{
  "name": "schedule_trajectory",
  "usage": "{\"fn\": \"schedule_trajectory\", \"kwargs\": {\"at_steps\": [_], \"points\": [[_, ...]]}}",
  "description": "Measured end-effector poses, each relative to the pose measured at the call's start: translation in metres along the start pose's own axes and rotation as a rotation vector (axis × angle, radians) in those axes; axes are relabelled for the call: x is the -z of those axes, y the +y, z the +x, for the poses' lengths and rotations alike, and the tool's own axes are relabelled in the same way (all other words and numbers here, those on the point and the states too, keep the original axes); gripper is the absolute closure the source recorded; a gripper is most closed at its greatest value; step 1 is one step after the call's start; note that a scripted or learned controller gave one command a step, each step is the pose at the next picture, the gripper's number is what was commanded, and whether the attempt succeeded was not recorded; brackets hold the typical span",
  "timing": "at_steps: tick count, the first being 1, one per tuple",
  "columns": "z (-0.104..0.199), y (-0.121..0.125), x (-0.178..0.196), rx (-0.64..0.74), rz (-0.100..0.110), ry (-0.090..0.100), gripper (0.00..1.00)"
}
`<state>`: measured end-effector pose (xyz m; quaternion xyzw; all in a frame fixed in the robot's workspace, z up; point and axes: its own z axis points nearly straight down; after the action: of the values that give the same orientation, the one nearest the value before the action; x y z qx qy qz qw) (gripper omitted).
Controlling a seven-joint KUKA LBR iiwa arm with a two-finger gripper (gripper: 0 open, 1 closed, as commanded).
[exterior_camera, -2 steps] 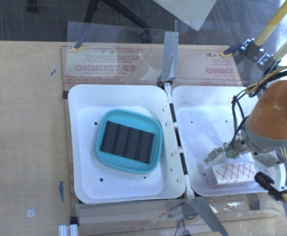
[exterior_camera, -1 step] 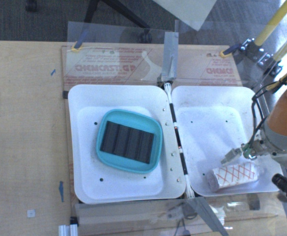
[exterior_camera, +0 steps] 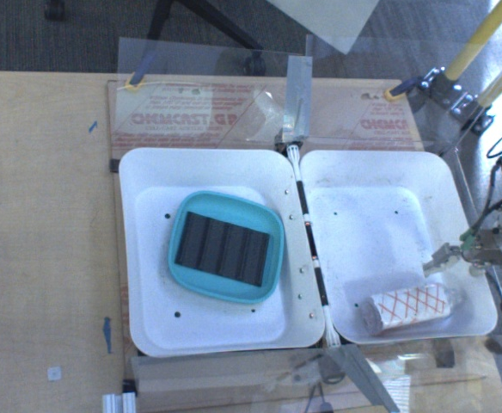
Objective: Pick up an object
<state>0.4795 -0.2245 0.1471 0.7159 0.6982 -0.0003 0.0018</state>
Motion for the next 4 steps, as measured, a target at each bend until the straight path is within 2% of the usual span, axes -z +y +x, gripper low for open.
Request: {"fn": "schedule_trajectory", "kwargs": {"at_steps": [1, 2, 3, 4], "points": [[0.024, 0.012, 0.121, -0.069, 0.002, 0.001, 0.0], [0.025, 0.0, 0.085, 0.222, 0.003, 0.004, 0.0], [0.037, 0.001, -0.007, 0.087, 0.004, 0.004, 0.0], [0.007, 0.005, -0.032, -0.105, 0.004, 0.011, 0.0]]}}
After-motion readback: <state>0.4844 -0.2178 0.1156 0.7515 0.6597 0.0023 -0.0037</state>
